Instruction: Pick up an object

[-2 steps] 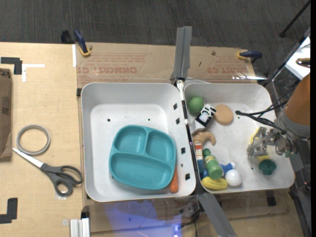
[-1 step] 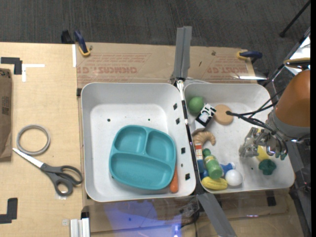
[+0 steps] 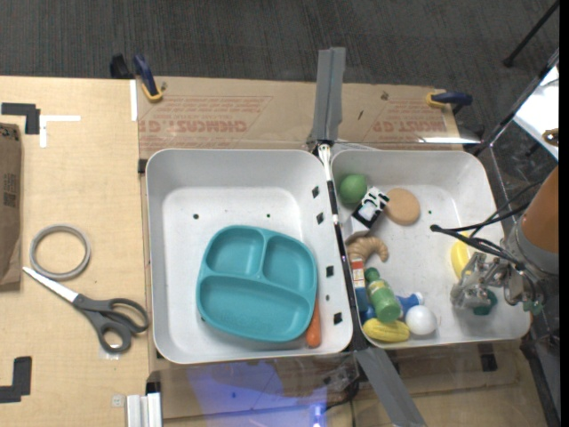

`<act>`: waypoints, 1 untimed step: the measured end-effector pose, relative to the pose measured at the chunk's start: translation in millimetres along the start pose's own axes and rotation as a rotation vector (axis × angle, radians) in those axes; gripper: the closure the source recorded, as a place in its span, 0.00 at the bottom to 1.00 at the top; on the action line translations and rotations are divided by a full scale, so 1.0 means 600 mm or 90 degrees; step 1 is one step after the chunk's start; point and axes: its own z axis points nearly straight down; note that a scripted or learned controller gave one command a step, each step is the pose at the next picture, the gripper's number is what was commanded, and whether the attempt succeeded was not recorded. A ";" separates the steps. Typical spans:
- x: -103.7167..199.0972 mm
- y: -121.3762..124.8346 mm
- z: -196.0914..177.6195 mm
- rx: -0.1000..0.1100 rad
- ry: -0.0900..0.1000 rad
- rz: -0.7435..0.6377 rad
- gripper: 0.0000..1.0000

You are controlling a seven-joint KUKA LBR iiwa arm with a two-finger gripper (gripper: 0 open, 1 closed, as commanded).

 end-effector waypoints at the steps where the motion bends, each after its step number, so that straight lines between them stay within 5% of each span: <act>1: 0.000 0.001 0.000 0.000 0.000 -0.011 0.00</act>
